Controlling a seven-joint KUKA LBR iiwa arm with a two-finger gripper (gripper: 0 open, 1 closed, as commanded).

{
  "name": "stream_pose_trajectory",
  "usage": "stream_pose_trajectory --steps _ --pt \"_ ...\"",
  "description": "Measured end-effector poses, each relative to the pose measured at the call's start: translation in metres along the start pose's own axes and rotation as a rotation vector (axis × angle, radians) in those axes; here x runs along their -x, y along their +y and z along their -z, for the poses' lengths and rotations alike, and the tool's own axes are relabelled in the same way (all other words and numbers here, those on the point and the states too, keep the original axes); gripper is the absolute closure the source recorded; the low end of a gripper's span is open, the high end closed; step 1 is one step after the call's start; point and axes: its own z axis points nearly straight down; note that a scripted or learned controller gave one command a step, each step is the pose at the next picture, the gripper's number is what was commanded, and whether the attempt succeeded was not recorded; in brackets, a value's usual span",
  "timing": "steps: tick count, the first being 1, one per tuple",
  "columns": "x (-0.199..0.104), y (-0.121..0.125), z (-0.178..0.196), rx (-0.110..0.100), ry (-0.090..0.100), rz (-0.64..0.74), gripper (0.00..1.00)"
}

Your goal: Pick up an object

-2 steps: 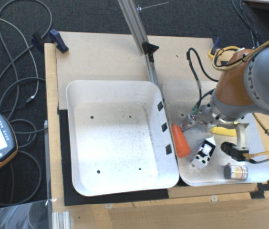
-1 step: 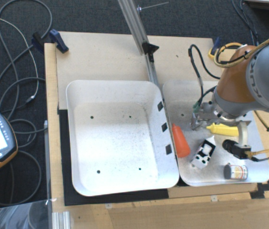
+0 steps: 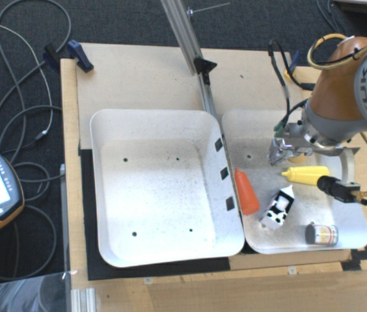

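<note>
Gripper (image 3: 280,149) hung over the right bin (image 3: 258,123), its opening impossible to judge, with the yellow bottle (image 3: 306,174) just beside it, long axis crosswise

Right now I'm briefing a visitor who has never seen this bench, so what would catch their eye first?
Probably the arm with its orange band, reaching in from the right, its gripper over the back of the right bin. Next, the bright things in that bin: a yellow bottle just beside the gripper, an orange carrot-like piece along the left wall, a black-and-white cow-patterned carton and a small jar toward the front.
</note>
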Motion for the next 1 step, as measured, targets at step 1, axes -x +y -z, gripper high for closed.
stream_pose_trajectory --steps 1 --pt "0.0024 0.0115 0.0581 0.002 -0.001 0.0 1.0"
